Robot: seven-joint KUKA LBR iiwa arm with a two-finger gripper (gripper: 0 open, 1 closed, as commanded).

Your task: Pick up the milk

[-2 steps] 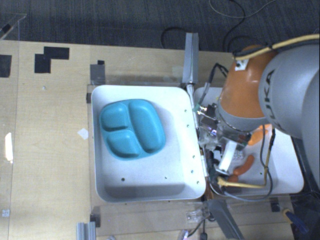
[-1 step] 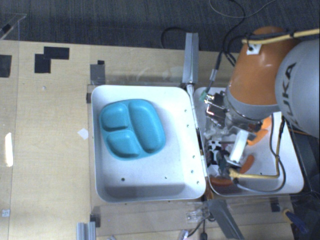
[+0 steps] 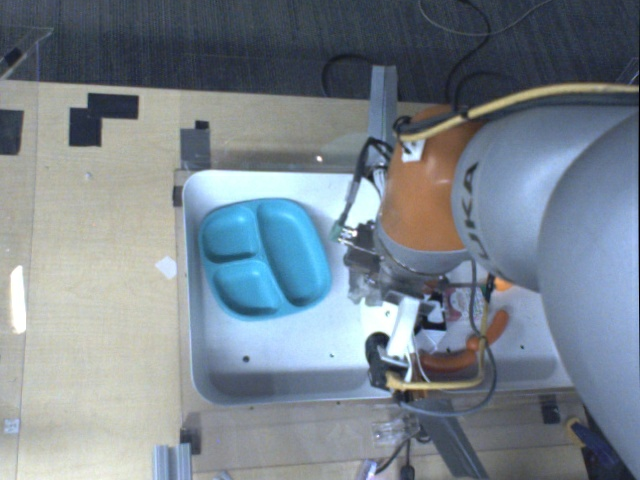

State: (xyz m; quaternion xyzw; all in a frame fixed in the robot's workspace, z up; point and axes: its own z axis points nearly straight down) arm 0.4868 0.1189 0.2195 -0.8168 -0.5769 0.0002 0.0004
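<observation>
The grey arm [image 3: 560, 228], with its orange band [image 3: 425, 198], comes in from the right and covers most of the right bin [image 3: 530, 360]. The pale wooden bench [image 3: 90, 318] carries both bins. The left bin [image 3: 280, 363] holds a blue divided plate [image 3: 265, 256] with three compartments, lying flat in its upper left part, well apart from the arm. The gripper [image 3: 385, 286] hangs low at the border between the two bins, near the plate's right edge but not touching it; whether it is released or clenched cannot be told, as the wrist hides it. An orange-red curved thing [image 3: 462, 360], like a toy sausage, lies in the right bin just beneath the wrist. What may be the milk [image 3: 455, 306], a white scrap with red marking, peeks out beside it under the wrist.
</observation>
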